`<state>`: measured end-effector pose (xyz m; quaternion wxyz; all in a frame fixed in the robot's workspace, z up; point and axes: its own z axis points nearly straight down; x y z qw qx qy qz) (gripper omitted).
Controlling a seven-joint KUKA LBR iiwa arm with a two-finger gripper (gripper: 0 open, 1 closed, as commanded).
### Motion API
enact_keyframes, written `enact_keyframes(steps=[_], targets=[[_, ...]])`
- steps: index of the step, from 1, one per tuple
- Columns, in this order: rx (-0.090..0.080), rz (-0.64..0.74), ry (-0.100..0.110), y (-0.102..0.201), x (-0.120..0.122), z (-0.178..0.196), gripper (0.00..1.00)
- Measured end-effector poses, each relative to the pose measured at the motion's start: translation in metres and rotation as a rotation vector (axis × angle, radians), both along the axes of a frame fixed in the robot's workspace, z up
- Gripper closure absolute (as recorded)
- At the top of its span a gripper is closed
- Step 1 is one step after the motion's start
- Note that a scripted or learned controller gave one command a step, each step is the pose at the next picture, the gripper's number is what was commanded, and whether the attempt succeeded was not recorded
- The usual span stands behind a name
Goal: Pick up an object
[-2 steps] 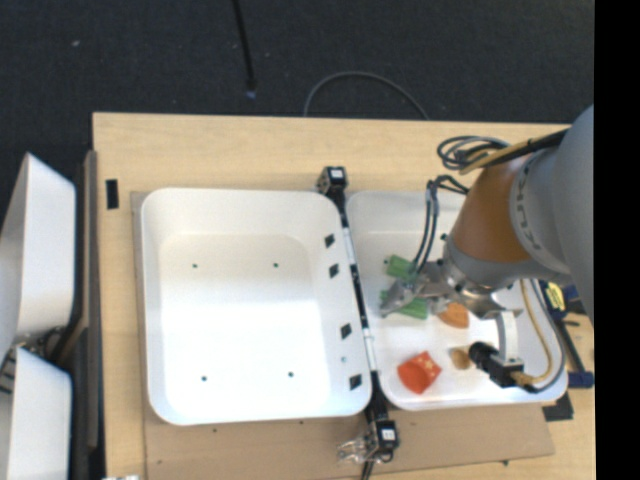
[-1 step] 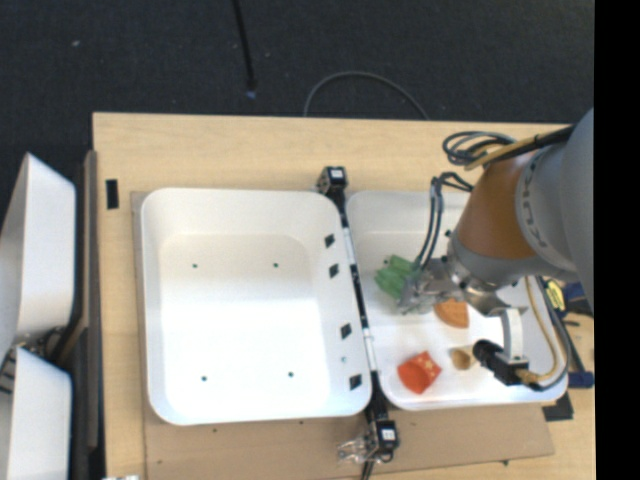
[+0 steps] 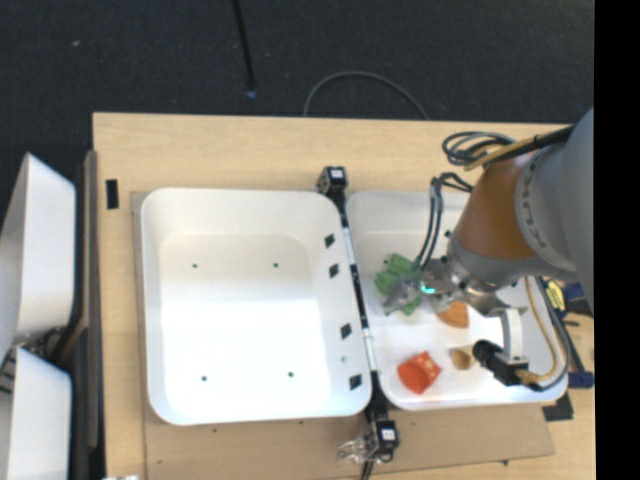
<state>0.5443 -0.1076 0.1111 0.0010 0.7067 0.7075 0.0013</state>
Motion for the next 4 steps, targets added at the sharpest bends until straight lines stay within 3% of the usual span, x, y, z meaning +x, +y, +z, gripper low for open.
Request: enact_keyframes(steps=[1, 2, 3, 4], targets=[[-0.001, 0.003, -0.002, -0.003, 0.050, -0.010, 0.00], [-0.002, 0.006, -0.002, -0.004, 0.049, 0.001, 1.00], [0.003, 0.010, -0.006, 0.093, 0.039, 0.096, 1.00], [0.003, 0.011, 0.004, 0.185, -0.007, 0.102, 1.00]])
